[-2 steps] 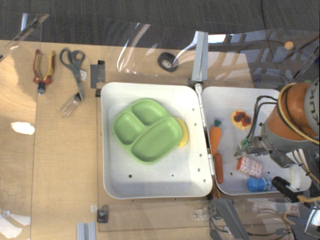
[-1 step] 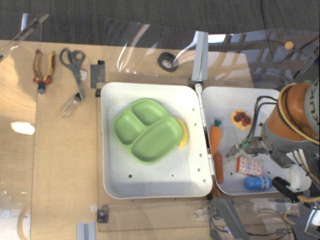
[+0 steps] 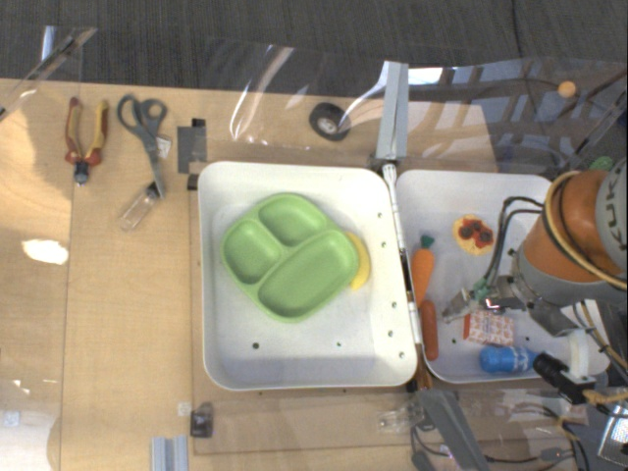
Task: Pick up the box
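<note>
The box (image 3: 489, 331) is small, white with red print, and lies flat near the front of the right bin (image 3: 442, 199). My gripper (image 3: 473, 300) hangs over the box's far left corner, just above it, at the end of the grey arm with its orange band (image 3: 589, 226). Its fingers (image 3: 454, 310) stand apart with nothing between them, so the gripper is open. The box rests on the bin floor.
In the right bin, a blue bottle (image 3: 505, 361) lies just in front of the box, with a carrot (image 3: 422, 273), a sausage (image 3: 429, 330) and a pizza slice (image 3: 474, 234) to the left and behind. The left bin (image 3: 226, 351) holds a green divided plate (image 3: 289, 255) over a yellow piece (image 3: 361, 265).
</note>
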